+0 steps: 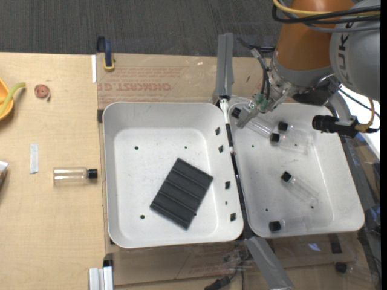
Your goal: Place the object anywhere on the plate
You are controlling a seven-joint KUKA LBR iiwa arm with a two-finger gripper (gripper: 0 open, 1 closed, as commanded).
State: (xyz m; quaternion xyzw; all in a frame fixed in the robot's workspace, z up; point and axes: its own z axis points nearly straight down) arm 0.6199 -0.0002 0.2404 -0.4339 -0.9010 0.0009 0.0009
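Left shallow white plastic bin (118,162): I log one dark grey ribbed rectangular plate (181,193), lying flat and tilted, near the centre.

Right shallow white plastic bin (344,180): several clear plastic vials with black caps; one (265,129) at the upper left, another (299,186) mid-bin.

Two-finger gripper (245,117): low over the right bin's upper-left corner, just beside the upper-left vial; whether it grips anything I cannot tell.

Bench (48,222), left: a clear capped bottle (75,174) on its side.

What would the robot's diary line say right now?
arm: over right bin | claw: by clear bottle | plate: left bin, bare
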